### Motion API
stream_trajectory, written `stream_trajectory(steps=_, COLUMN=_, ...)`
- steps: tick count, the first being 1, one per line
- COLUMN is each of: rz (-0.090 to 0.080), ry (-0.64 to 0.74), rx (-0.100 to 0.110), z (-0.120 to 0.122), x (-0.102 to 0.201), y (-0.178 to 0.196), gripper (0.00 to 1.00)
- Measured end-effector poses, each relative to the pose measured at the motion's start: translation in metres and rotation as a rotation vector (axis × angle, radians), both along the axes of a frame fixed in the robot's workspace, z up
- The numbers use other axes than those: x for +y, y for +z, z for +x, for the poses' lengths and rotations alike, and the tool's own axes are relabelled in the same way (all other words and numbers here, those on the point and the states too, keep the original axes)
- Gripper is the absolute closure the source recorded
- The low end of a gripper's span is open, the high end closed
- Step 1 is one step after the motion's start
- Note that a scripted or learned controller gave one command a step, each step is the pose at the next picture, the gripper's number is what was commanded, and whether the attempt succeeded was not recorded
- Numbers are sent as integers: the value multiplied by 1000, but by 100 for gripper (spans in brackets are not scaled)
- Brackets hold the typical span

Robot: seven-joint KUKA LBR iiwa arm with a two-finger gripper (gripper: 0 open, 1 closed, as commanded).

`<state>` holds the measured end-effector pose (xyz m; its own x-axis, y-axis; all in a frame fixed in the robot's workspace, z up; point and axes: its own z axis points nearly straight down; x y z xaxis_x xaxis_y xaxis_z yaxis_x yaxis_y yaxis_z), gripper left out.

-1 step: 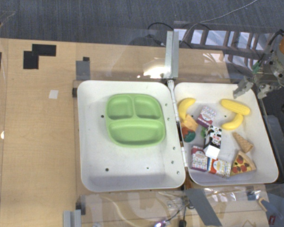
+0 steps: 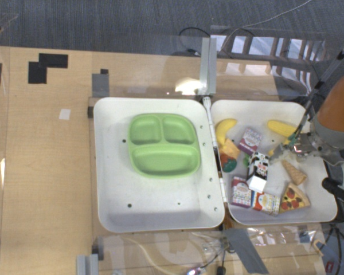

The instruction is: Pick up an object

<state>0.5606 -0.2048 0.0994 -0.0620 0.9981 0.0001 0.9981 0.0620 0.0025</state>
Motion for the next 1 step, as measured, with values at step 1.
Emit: stream_trajectory(steps=1, rz=-2, ry=17, rx=-10, z=72, x=0, y=-12, gripper=0)
